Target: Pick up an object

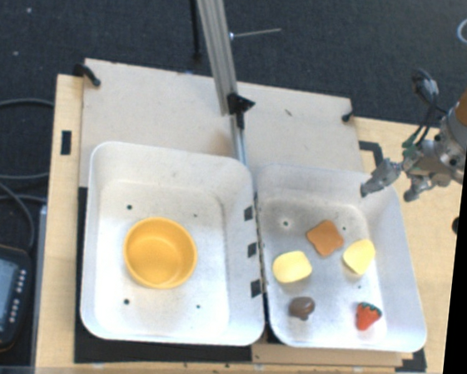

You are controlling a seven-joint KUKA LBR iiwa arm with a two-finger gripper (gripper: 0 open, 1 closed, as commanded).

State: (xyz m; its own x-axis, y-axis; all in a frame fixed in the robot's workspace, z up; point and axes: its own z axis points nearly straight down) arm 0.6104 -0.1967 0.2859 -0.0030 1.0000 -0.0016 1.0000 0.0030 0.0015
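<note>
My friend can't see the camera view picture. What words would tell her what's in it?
A robot gripper hovers open over the right bin's far edge, holding nothing. That bin holds five small toy foods; the left bin holds a yellow bowl.

Arm (456,132) cut off at right edge — pincer (395,182) fingers too small to tell.

bowl (160,252) in left bin (110,168), five items in right bin (404,268)
</note>
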